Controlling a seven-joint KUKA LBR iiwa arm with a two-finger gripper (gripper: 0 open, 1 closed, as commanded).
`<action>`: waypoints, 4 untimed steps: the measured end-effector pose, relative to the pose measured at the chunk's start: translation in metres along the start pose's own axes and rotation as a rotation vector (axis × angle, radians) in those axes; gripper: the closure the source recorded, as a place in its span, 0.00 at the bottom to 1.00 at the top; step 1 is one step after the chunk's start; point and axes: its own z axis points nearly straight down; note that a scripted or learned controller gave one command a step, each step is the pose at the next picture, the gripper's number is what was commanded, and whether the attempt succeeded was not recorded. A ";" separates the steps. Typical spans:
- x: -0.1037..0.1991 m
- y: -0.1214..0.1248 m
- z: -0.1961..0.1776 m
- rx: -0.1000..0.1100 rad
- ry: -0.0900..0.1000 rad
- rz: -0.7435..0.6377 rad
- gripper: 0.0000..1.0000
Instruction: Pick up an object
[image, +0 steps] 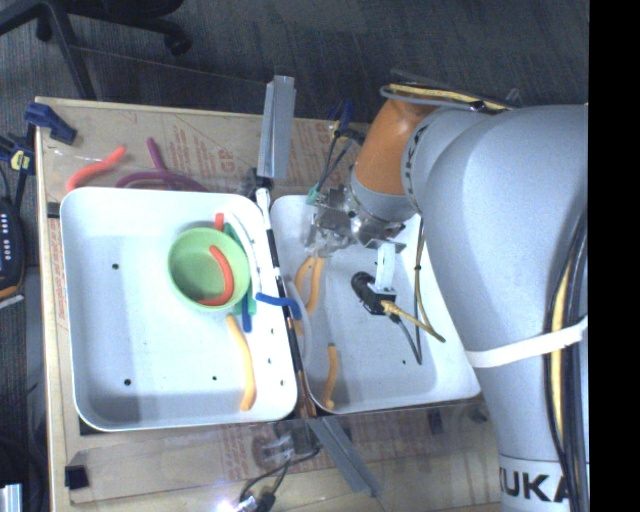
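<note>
Wooden counter (150, 455) carries two white bins, and over the right bin (440, 375) the gripper (325, 232) hangs low near its far-left corner, just above a yellow-orange tool (312, 280); whether its jaws are parted I cannot tell, so this looks like the reach, with descent and closing next.

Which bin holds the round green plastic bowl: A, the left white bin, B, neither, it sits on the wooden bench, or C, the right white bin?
A: the round green plastic bowl rests inside the left white bin, with an orange curved piece lying in it.
</note>
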 end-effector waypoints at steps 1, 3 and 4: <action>0.000 0.000 0.000 0.001 0.000 -0.001 0.00; -0.008 0.010 0.009 -0.002 -0.004 -0.332 1.00; -0.008 0.010 0.009 -0.002 -0.004 -0.332 0.00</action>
